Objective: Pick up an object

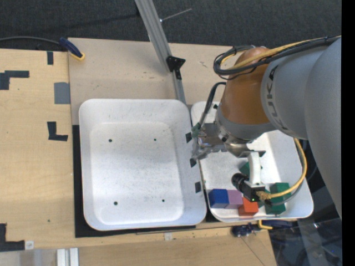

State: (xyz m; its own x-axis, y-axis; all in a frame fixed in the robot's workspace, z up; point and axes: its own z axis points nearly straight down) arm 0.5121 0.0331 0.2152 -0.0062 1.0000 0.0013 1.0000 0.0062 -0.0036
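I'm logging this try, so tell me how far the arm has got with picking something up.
Done: the arm has reached over the right bin, where the blocks sit. In hand: nothing visibly; its tool is near the bin's left wall, its grip state unclear. Left: the blue block, purple block, orange block and green block all lie in the bin's near end, ungrasped.

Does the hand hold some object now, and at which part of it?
It cannot be told: the arm's wrist hides the hand above the right bin.
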